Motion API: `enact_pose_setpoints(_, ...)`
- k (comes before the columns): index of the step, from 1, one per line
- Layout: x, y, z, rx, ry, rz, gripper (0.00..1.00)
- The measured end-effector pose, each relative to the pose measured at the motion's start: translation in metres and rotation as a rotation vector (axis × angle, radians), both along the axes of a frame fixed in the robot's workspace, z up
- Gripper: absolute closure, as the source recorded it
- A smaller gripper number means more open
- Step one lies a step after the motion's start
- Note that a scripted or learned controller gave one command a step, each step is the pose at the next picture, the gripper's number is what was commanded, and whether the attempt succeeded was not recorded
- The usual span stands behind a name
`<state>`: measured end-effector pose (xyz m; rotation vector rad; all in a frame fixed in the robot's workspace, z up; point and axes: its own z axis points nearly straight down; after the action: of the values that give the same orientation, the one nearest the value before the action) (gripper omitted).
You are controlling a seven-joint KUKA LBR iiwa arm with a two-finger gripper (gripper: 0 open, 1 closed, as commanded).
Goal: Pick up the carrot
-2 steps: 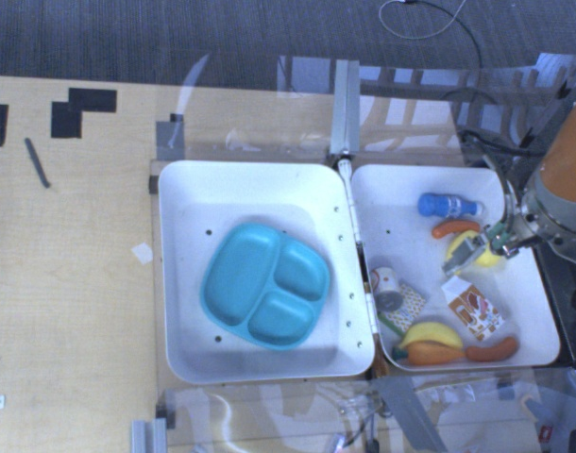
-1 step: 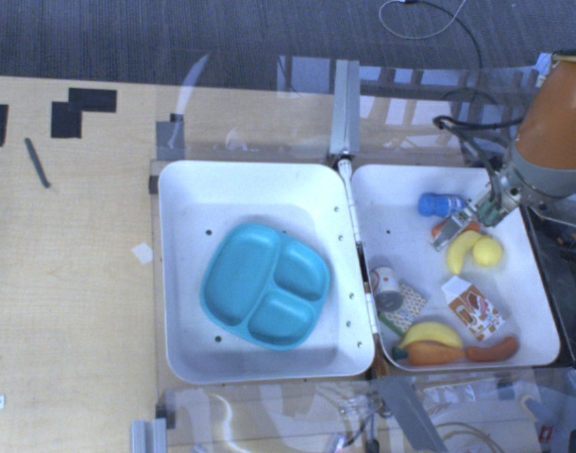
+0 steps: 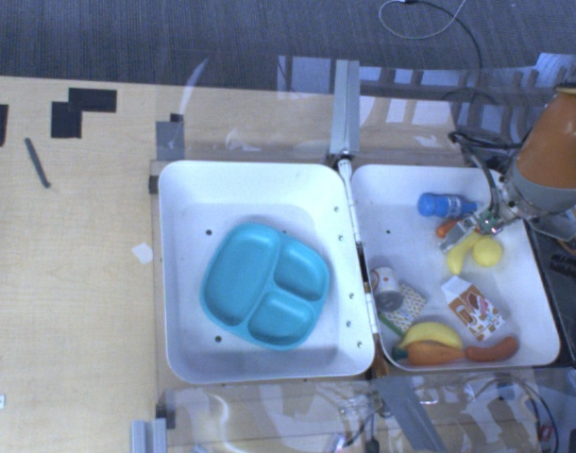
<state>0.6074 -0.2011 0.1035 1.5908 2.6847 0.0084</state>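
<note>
My pincer (image 3: 484, 221) hung low at the upper right of the frame, over the far part of the right bin (image 3: 543, 295), and from this slant I could not tell how it stood or whether it had hold of anything. Just beside it lay a small orange piece (image 3: 446, 227), a blue bottle (image 3: 446, 204) to its left, and a yellow lemon-like thing (image 3: 484, 251) just below. None of these looked to me like the carrot. The carrot (image 3: 433, 353), as I judged it, was the orange, tapered thing at the lower edge of that same bin, lying lengthwise, touching the banana (image 3: 432, 333) above it and just beside a reddish sausage (image 3: 494, 349) to its right. A small carton (image 3: 473, 309) lay between my pincer and that cluster. To do this step well, I reckoned I should lift clear of the clutter, travel toward the lower part of the frame, turn across the carrot's length, and come down on its left, thicker end, away from the sausage, minding the banana and the bin wall. The left bin (image 3: 184, 253) held a blue tray (image 3: 265, 284), well apart.
</note>
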Motion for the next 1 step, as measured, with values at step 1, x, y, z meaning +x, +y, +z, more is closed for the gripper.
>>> enact_pose_setpoints(1,0.0013,-0.0021,0.0278,0.006,0.016,-0.067,0.0)
